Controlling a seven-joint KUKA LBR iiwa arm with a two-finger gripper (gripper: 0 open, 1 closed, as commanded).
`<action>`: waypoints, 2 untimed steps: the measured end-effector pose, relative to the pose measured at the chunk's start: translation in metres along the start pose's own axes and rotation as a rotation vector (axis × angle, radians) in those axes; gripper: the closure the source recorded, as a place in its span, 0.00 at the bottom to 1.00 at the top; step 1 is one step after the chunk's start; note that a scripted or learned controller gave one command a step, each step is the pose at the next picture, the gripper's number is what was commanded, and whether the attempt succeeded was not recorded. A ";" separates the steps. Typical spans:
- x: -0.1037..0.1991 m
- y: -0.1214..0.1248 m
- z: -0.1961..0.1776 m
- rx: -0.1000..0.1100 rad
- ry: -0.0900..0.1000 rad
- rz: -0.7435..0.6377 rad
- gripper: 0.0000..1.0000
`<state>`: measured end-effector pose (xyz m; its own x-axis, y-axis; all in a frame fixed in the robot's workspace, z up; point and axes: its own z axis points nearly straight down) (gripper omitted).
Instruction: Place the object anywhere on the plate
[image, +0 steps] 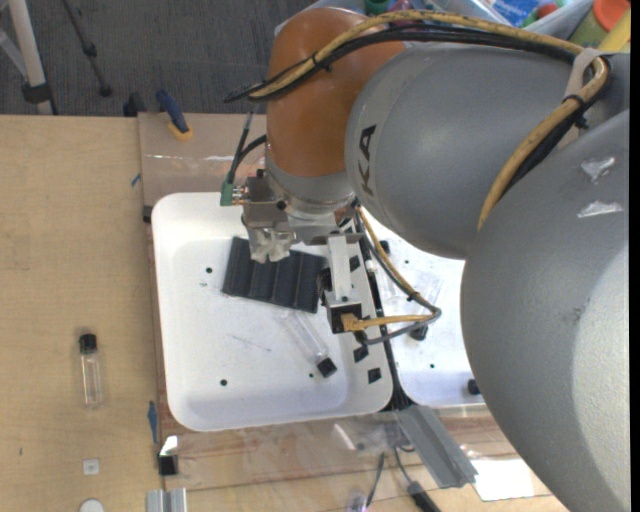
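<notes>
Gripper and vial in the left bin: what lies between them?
In the camera view, the dark plate lies between the gripper and the vial, then a strip of white bin floor.

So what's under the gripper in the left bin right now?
A dark ribbed plate lies on the left bin floor, directly below the gripper. The gripper covers the plate's upper edge, so anything between its tips is hidden. A clear vial lies nearby.

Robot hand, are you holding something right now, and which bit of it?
It cannot be told. The gripper sits right over the top edge of the dark ribbed plate in the left bin; nothing shows held in it.
</notes>
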<state>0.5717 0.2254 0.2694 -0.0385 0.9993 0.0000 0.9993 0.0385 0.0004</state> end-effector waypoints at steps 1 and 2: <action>-0.037 -0.001 0.048 0.003 0.000 -0.419 1.00; -0.051 -0.055 0.164 0.004 0.000 -0.086 1.00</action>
